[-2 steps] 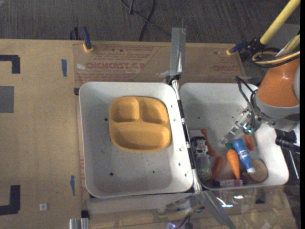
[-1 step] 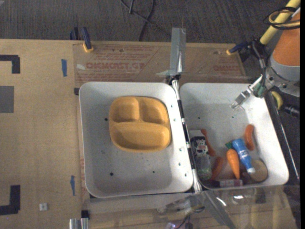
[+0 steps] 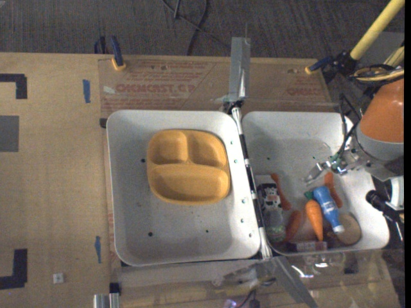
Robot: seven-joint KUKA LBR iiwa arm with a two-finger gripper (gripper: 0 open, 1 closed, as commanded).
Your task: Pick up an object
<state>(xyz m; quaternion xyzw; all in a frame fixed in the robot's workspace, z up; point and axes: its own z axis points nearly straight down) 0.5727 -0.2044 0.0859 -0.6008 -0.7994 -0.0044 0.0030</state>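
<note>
Carrot (image 3: 314,218) is taken as the likeliest target: it lies in the right bin (image 3: 282,130), among a cluster of small things at that bin's near end, just beside a blue-and-white bottle (image 3: 328,208). From the claw (image 3: 326,167), which hangs over the middle of the same bin, the carrot is found just below in the view and slightly to the left, so a short move toward the near rim is judged to be what the grasp turns on. The carrot's long axis is seen to run roughly from far to near, tilted a little, with the broader end toward the claw and the tip toward the near rim; the bottle lies almost parallel, tilted the other way. A grip across the short axis is therefore judged best. The claw's fingers appear spread apart, with nothing seen between them. A second orange piece (image 3: 293,222) is seen to the carrot's left. The yellow divided plate (image 3: 189,167) rests alone in the left bin (image 3: 128,191), well apart.
</note>
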